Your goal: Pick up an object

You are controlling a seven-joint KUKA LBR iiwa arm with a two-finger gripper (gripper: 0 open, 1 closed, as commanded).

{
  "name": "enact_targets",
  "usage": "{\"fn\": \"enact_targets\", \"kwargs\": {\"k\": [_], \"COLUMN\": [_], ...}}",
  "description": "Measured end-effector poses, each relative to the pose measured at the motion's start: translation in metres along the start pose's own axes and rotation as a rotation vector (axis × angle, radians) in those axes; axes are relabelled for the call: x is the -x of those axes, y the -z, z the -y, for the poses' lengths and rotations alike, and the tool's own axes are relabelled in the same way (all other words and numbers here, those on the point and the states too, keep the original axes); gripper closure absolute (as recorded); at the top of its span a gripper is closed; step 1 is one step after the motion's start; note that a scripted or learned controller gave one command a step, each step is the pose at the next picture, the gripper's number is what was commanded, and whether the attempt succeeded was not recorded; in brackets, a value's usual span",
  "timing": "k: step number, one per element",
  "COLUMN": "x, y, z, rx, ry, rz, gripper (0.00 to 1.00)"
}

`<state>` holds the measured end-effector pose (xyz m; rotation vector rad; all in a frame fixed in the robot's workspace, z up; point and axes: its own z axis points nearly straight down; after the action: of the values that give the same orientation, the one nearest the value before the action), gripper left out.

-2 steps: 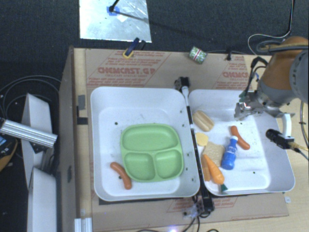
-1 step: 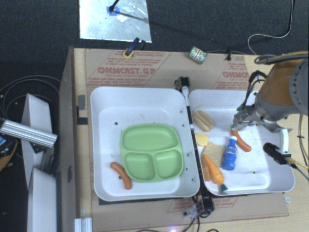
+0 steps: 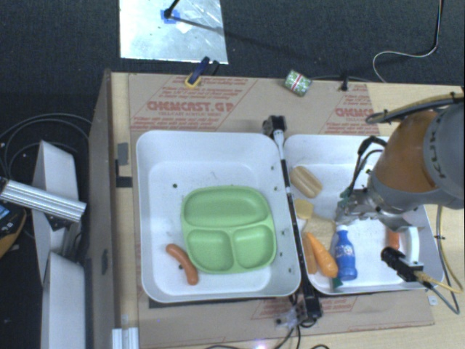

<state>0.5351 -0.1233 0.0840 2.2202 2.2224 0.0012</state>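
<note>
Gripper: low in the right bin, just over the cap end of the bottle. Whether it is open or closed cannot be determined, because the wrist and arm cover it from above. Nothing is seen held.

Bottle: blue with a white cap, lying lengthwise toward the near wall. It is just right of the carrot and apparently touching it. Judged to be light, rigid plastic, smooth and round, so liable to roll or slip. The best hold is judged to be across mid-body, taken from left and right, though the carrot crowds the left side.

Beyond: a pale wedge and a bun lie at the bin's far left. An orange item to the right is mostly covered by the arm, and its identity is unclear.

Left bin: green tray, with a sausage at its near left.
</note>
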Motion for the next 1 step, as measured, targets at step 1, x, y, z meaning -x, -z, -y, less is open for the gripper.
{"fn": "enact_targets", "kwargs": {"k": [1], "x": [0.0002], "y": [0.0083], "z": [0.0337], "rx": [0.053], "ry": [0.001], "rz": [0.014], "gripper": [0.0]}}
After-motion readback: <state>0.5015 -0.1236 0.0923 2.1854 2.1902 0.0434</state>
